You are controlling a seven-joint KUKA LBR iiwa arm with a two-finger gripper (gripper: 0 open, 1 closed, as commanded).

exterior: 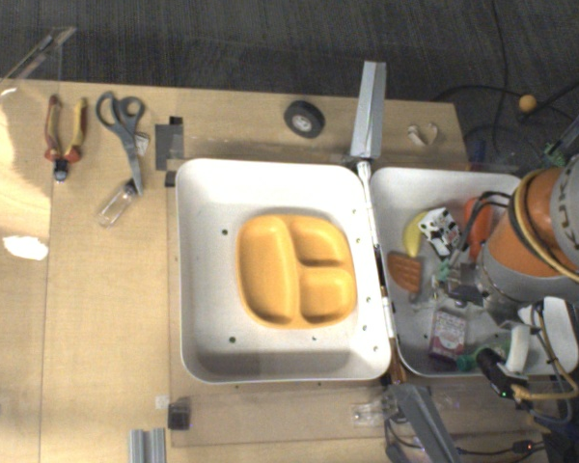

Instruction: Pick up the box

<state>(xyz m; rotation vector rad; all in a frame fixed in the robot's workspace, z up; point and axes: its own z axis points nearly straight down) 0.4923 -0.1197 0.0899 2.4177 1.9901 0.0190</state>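
Camera view: box (449, 334) flat in right bin (398, 196), gripper (460, 287) above. Grip state: cannot tell. Likely light, stiff; pinch long edges.

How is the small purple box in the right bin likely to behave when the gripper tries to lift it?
The box looks small and flat-sided, so probably light, fairly stiff, and not apt to roll. It lies low near the right bin's front wall among other items, so it may slide or get nudged rather than lift cleanly.

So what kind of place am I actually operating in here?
Most likely a lab or workshop test bench: a wooden bench with two white bins, hand tools such as scissors and pliers laid out, and loose cables over dark carpet.
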